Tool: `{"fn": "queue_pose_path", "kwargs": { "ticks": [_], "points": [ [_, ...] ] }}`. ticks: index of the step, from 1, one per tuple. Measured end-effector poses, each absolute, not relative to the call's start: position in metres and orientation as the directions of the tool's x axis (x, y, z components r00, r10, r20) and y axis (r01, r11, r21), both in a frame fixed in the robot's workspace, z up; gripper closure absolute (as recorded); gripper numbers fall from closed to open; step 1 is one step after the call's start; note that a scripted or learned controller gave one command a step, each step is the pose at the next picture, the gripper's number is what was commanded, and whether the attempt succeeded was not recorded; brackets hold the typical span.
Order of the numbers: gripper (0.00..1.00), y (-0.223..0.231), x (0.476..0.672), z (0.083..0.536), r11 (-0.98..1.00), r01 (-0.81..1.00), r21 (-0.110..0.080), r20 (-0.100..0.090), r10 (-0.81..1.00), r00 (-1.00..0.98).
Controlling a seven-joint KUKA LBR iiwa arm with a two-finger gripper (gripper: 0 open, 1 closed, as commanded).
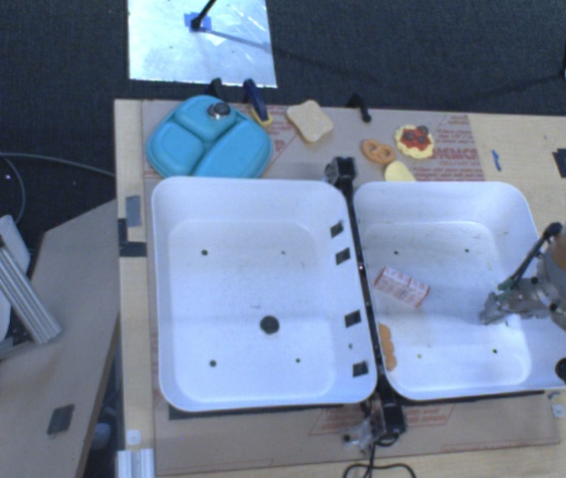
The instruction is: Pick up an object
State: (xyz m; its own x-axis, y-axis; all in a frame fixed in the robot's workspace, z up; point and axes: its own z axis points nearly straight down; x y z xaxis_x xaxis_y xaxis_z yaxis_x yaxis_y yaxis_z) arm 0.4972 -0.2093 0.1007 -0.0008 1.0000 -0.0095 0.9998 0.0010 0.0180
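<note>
Packet [402, 287] — small, pale, flat, with reddish printing — lies tilted on the floor of the right bin [442, 202], toward its left side and a little above the middle. Just below it, against the divider between the bins, sits a small orange-brown piece [387, 347]. Gripper [490, 312] is low over the right part of that same bin, well apart from the packet; the jaws are too small and blurred to read, so I cannot tell how they stand, and nothing shows between them. Risks from here — a flat wrapper hugging the bin floor gives the jaws little to bite on, so they could slide over it or shove it toward the divider. A descent too far right would close on bare plastic. Left bin [253, 202] holds a small dark round thing [269, 324], and the tabletop [522, 137] behind carries a blue tray [208, 137] and toy foods.
</note>
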Motion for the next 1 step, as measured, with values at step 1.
{"fn": "queue_pose_path", "kwargs": {
  "ticks": [1],
  "points": [
    [1.0,-0.2068,0.5589,0.0875,0.006,1.0,0.008,-0.004,1.0,-0.006]
  ]
}}
